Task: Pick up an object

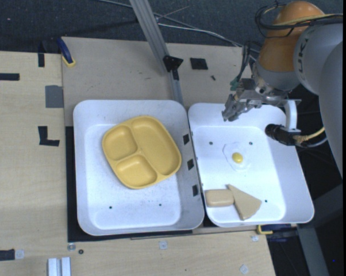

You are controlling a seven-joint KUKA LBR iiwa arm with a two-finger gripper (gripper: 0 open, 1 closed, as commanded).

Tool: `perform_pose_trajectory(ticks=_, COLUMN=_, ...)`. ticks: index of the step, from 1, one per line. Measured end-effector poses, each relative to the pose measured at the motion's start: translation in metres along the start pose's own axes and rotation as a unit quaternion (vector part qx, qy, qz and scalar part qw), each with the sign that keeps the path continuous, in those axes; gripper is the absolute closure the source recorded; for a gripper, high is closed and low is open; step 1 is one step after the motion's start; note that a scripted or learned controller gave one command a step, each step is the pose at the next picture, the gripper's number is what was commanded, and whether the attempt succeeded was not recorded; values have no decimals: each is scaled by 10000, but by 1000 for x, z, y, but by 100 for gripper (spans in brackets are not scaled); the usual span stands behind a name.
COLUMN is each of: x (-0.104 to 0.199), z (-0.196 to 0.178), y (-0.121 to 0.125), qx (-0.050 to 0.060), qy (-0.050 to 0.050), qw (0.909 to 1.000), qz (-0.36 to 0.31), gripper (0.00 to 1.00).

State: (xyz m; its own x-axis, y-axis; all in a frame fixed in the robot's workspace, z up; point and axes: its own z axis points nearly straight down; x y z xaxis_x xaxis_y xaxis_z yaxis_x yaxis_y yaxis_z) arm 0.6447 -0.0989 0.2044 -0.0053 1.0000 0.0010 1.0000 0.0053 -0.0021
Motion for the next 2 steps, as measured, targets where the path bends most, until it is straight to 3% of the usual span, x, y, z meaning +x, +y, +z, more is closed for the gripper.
perform_pose_trajectory(ticks=2, x=93, z=6, y=-36, qx=9, qy=0, qw=10000, qz=0, gripper=100)
